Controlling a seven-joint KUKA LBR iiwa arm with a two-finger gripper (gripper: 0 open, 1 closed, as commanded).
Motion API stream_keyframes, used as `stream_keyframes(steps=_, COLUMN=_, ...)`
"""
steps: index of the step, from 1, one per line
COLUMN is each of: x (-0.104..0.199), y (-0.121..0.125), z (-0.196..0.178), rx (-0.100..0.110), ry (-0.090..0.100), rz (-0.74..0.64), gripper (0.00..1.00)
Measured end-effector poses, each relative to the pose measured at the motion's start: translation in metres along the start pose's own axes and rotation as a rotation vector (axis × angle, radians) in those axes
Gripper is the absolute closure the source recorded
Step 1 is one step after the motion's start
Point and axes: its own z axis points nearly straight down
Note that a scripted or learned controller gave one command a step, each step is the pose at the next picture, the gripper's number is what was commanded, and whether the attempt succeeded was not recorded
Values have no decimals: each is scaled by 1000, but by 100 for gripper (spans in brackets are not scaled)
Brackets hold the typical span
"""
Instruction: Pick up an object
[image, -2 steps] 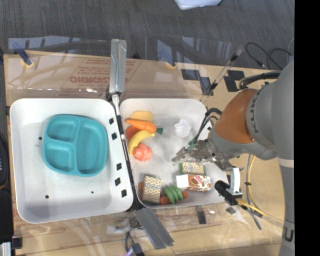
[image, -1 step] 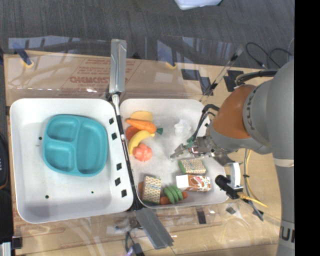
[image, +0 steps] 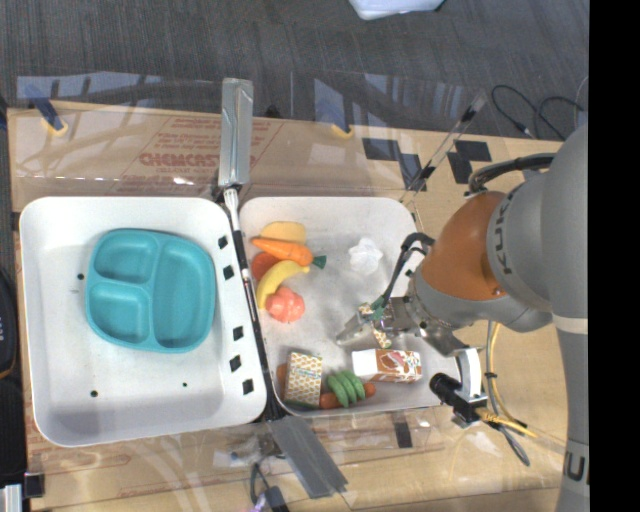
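The gripper (image: 368, 322) hangs low in the right bin (image: 330, 212), just above the small carton (image: 388, 364) that lies on its side near the bin's front wall; whether its fingers stand apart or closed cannot be told, since the wrist and cabling crowd over them, and nothing shows between them. The carton looks like the likeliest thing to take, sitting at about six o'clock from the gripper, just beside it. To do this step well, the arm probably needs to centre over the carton's short width, come straight down and close across the flat faces, keeping off the bin wall at four o'clock and the green pod (image: 347, 386) that touches the carton at eight o'clock. The carton is a brown and white box with red printing, lying flat, and it should hold firm under a squeeze. Farther off, at ten o'clock, lie a banana (image: 276, 279), a carrot (image: 284, 249) and a pink fruit (image: 286, 306) in a loose cluster, and a patterned packet (image: 304, 378) rests at seven o'clock. The left bin (image: 60, 380) bears a blue tray (image: 150, 290).
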Motion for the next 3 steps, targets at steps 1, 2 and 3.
stream_keyframes(steps=1, x=5, y=53, z=0, rx=0, ry=0, rz=-50, gripper=0)
stream_keyframes(steps=2, x=-14, y=60, z=-95, rx=-2, ry=-2, rz=92, gripper=0)
stream_keyframes(steps=3, x=20, y=66, z=-107, rx=0, ry=-2, rz=30, gripper=0)
